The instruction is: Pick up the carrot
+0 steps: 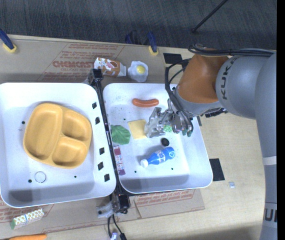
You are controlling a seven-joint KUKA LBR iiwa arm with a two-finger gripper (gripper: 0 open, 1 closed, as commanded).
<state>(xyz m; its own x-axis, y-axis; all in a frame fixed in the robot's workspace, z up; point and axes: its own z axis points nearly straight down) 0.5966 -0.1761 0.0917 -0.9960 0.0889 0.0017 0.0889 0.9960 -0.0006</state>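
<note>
Carrot unclear; end effector [156, 128] reaches down into right bin [200, 165].

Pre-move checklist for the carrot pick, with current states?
1. Target identified: cannot tell. The orange-red piece at the far side of the right bin is the likeliest carrot.
2. Claw above the target: not ok. It sits on the near side of that piece, apart from it.
3. Room around the target: ok. It lies alone, though close to the bin's far wall.
4. Clutter at the claw: not ok. The yellow block is right beside it and the green piece just past that.
5. Claw free of load: cannot tell.
</note>
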